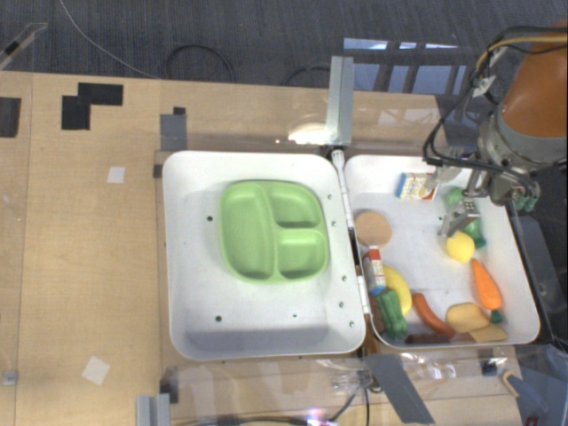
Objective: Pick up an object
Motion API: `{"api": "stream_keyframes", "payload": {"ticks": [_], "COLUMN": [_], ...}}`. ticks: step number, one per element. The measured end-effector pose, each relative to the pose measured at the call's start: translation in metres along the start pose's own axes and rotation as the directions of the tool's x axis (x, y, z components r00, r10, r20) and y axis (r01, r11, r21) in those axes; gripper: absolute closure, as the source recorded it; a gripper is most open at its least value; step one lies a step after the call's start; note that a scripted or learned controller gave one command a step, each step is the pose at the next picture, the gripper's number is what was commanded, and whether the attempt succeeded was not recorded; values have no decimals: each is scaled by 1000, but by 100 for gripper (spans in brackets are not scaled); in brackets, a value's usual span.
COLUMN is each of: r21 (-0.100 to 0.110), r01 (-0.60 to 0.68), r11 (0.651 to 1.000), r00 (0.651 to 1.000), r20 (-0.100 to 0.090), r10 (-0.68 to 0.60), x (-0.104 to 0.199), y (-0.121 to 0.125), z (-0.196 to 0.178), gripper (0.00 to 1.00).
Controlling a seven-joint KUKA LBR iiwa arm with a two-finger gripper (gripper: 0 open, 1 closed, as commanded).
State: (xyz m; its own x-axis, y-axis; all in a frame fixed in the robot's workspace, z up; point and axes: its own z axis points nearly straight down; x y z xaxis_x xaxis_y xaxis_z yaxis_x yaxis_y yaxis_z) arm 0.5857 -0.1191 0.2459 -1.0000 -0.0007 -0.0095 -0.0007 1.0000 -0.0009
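Note:
My gripper (459, 218) hangs low in the right bin (525, 322), near its back right corner, under the grey and orange arm (531, 105). It sits just above a yellow lemon (460, 248) and beside a small green item (477, 231). An orange carrot (485, 284) lies just in front of the lemon. Further forward are a tan potato (466, 314), a red sausage (429, 314), a green cucumber (391, 313) and a yellow banana (398, 288). A round brown cookie (373, 228) and a small white box (414, 185) lie toward the back left.
The left bin (191, 327) bears a green divided plate (272, 230). A red and white tube (374, 265) lies along the right bin's left wall. A metal post (341, 100) stands behind the seam between the bins. Cables loop off the arm.

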Motion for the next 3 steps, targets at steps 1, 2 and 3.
{"api": "stream_keyframes", "payload": {"ticks": [1, 2, 3], "r21": [-4, 3, 3], "r01": [101, 41, 28], "r11": [995, 999, 1000], "r00": [995, 999, 1000], "r20": [-13, 7, 9], "r10": [-101, -41, -28], "x": [6, 43, 72], "y": [-71, -69, -69], "z": [127, 155, 155], "gripper": [0, 0, 0]}}
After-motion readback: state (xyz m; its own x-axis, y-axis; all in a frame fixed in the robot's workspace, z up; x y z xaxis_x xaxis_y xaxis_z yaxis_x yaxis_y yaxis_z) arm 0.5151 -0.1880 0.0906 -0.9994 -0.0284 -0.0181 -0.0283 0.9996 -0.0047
